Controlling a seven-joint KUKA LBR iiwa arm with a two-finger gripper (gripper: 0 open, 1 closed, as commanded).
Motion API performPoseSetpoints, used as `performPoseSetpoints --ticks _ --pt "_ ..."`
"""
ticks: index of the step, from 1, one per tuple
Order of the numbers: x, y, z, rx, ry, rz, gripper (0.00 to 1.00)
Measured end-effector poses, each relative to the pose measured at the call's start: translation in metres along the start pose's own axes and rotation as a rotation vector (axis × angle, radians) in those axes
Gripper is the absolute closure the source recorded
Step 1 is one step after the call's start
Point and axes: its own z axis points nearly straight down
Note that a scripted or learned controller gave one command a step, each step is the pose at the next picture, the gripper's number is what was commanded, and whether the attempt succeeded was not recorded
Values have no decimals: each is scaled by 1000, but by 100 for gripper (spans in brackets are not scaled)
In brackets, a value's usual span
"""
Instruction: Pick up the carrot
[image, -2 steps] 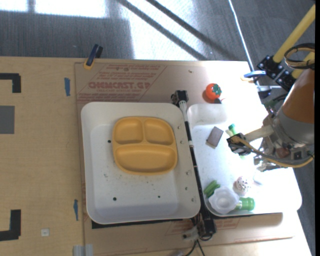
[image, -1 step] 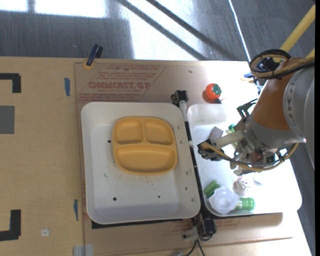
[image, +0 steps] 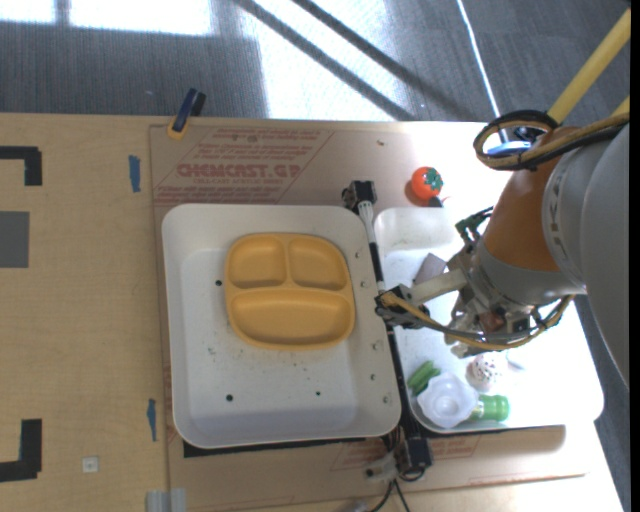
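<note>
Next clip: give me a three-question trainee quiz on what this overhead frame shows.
1. True or false: the yellow divided plate lies in the left bin.
2. What lies on the bench beyond the right bin? A) tomato B) spoon C) cup
3. Fill in: the arm hangs over the ____ bin.

Key: 1 true; 2 A, the orange-red tomato with its green top; 3 right. No carrot can be made out in this frame.
</note>
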Motion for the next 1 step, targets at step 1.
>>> performPoseSetpoints --ticks 1 --pt "-3 13 42 -1 0 18 100"
